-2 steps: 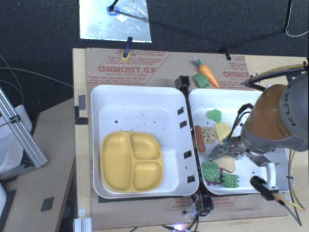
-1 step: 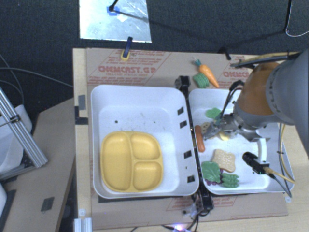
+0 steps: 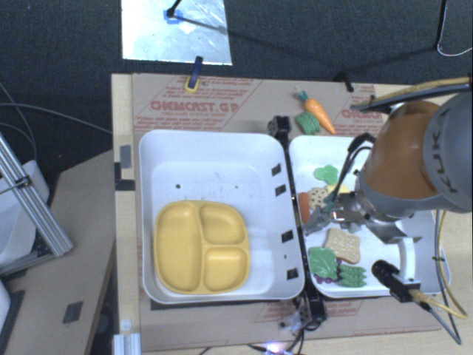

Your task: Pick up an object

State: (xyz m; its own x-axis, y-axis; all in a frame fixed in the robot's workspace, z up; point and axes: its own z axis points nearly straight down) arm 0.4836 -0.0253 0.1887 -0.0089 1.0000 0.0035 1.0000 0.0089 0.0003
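Two white bins side by side on counter (image 3: 222, 98). Left bin (image 3: 214, 161) holding yellow three-compartment tray (image 3: 201, 246), set toward near-left corner. Right bin (image 3: 332, 148) crowded with toy food: green leafy piece (image 3: 325, 174) near far side, cracker-like tan square (image 3: 344, 246) mid-bin, green lettuce piece (image 3: 322, 261) and purple-green cluster (image 3: 347, 276) along near edge, orange piece (image 3: 304, 205) against left wall. Toy carrot (image 3: 319, 112) lying outside bins on counter, beyond right bin. Hand (image 3: 321, 219) low over right bin, beside speckled biscuit piece (image 3: 318, 197); cannot tell whether clamped or apart. Grey arm (image 3: 414, 161) with orange band overhead.
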